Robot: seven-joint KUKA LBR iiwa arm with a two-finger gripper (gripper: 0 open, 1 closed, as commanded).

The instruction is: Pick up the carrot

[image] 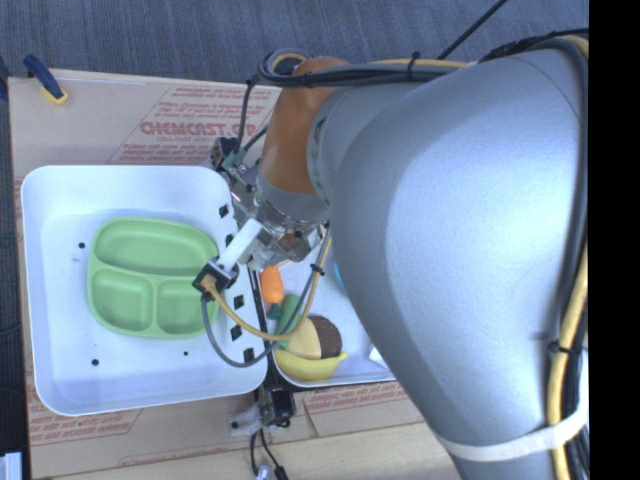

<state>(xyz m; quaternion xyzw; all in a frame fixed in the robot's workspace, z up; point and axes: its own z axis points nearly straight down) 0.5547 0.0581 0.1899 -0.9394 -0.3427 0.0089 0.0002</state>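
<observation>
The gripper [262, 253], its grip state impossible to tell, hovers just above the small, stiff, light carrot [271, 286], best pinched mid-body.

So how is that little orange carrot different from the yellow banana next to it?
The carrot is orange with a green end, short and straight; the banana is yellow, longer and curved. The carrot lies nearer the divider between the bins, while the banana sits toward the near edge. Both lie in the right bin, largely under the arm.
</observation>
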